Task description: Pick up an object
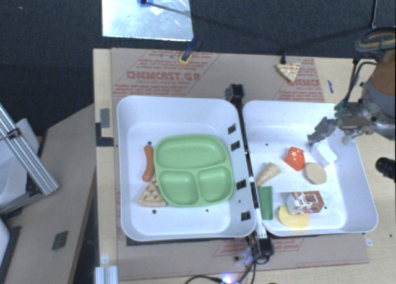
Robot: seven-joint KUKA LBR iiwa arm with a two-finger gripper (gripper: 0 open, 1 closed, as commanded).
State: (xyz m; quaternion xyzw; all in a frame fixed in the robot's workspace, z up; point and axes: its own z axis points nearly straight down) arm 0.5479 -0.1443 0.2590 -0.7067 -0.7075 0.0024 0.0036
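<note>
The right bin (362,202) holds a red wedge (295,158), a tan round piece (315,173), a white block (323,153), a cream cone (268,173), a green stick (265,202), a small orange-and-white carton (305,202) and a yellow banana-like piece (292,218). My gripper (320,132) hangs over the bin's upper right part, just above the white block and up-right of the red wedge. It looks open with nothing between its fingers.
The left bin (124,153) holds a green divided plate (192,170), a sausage (148,162) and a waffle-like wedge (151,195). A pizza-like slice (289,70) lies on the bench behind the right bin. A black divider (242,153) runs between the bins.
</note>
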